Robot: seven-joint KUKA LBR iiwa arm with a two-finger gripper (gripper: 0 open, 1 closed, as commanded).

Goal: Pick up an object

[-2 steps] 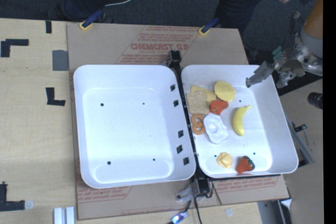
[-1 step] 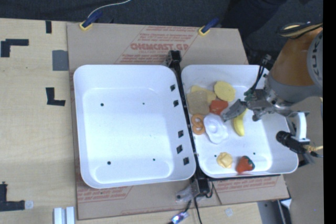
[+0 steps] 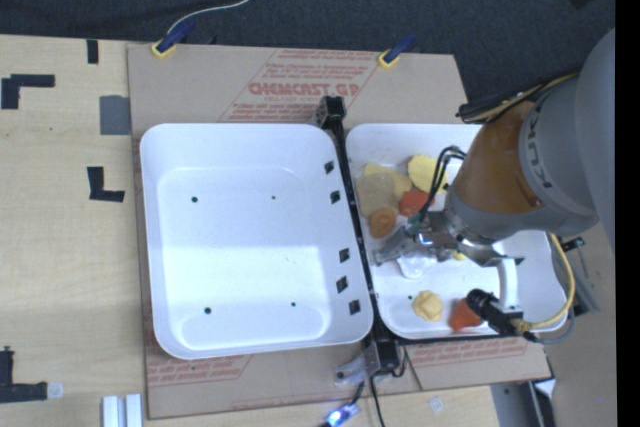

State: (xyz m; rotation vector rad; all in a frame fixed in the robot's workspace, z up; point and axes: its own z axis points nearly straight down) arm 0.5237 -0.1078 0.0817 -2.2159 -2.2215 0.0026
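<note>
Gripper (image 3: 408,250) hangs low over the right bin (image 3: 535,310), near that bin's left wall, at the end of the grey arm (image 3: 560,155) with its orange band (image 3: 495,170); whether its fingers are apart or together I cannot tell, and nothing can be seen held between them; small objects lie scattered in the right bin: a pale yellow piece (image 3: 379,183) and an orange round piece (image 3: 382,220) just left of the gripper, a yellow piece (image 3: 424,170) and a red piece (image 3: 413,202) above it, a small yellow piece (image 3: 428,306) and a red-orange piece (image 3: 461,317) below it near the front rim; left bin (image 3: 240,235) sits beside it on brown cardboard (image 3: 290,90).
</note>
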